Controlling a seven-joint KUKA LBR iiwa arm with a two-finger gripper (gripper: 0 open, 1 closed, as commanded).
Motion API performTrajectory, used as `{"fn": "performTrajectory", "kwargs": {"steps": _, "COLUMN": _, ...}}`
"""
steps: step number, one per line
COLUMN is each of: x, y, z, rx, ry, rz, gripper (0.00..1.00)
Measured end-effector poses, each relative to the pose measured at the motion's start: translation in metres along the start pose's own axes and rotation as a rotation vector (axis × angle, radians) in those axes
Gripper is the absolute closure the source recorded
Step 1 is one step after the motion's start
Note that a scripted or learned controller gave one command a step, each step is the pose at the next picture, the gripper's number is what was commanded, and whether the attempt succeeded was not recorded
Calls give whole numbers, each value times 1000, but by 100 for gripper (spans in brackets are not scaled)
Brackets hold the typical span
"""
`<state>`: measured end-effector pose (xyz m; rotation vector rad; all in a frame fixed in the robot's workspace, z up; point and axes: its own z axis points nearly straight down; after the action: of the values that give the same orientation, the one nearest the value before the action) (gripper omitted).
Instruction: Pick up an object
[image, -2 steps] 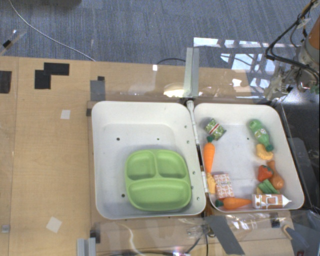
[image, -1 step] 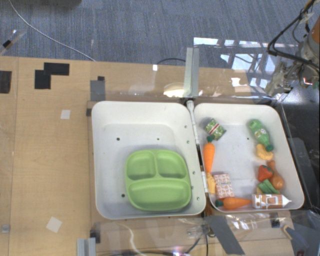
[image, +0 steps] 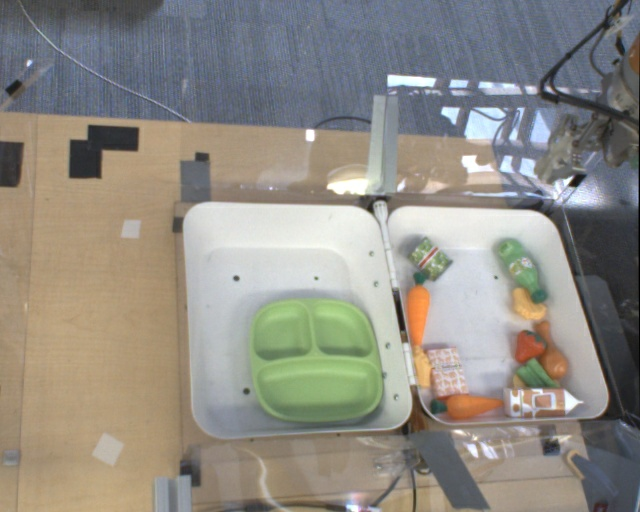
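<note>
At two o'clock the pincer (image: 578, 150) hangs, seemingly past the right bin (image: 570, 262) of toy food; its grip is unreadable.

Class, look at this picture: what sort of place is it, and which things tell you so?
Probably a robotics lab bench: two white bins side by side, toy food such as a carrot, a green divided plate, and taped-down brackets.

Green divided plate (image: 316, 360) in left white bin (image: 215, 250), on wooden bench (image: 80, 330).
</note>
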<state>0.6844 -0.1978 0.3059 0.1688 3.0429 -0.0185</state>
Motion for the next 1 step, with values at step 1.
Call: {"fn": "performTrajectory", "kwargs": {"steps": 1, "x": -4, "y": 1, "z": -14, "rx": 1, "ry": -13, "rz": -2, "gripper": 100}}
